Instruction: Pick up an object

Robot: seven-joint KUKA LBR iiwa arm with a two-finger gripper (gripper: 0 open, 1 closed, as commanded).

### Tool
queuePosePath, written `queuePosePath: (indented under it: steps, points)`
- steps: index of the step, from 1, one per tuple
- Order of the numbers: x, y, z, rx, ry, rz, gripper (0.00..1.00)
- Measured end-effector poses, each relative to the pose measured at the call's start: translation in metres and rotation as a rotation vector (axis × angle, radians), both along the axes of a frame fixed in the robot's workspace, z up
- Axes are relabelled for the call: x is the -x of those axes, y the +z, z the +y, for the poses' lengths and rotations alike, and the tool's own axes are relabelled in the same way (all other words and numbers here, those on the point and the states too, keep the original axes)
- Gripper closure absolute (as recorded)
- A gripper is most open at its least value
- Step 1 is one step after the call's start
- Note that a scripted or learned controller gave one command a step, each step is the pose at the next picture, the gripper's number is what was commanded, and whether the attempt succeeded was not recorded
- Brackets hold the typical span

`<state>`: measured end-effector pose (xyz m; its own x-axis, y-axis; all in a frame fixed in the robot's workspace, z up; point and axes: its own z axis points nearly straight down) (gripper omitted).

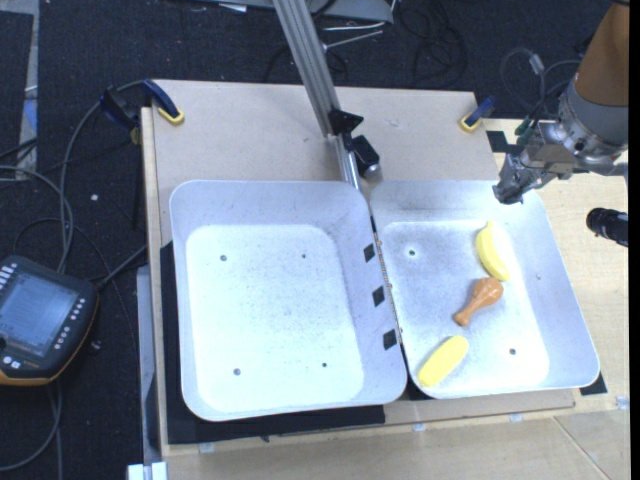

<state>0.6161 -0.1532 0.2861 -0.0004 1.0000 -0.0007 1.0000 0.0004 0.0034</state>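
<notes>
While apart (below end effector (510, 190)): banana (491, 251).

- No text, label, brand, number or sign can be read anywhere.
- The handheld control pendant (38, 313) at the left edge has a lit screen, but whatever it displays is too small and blurred to read.

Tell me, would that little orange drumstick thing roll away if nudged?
Probably it would pivot rather than roll straight: the orange drumstick toy has a fat end and a thin handle. It looks like stiff, light plastic, and likely slippery on the right bin.
</notes>
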Motion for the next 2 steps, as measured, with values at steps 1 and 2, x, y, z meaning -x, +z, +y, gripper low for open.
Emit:
queuePosePath:
  steps: [1, 2]
  points:
    - [0.003, -0.011, 0.053, -0.002, 0.003, 0.004, 1.0]
    - [-0.007, -0.01, 0.106, -0.001, 0.004, 0.003, 1.0]
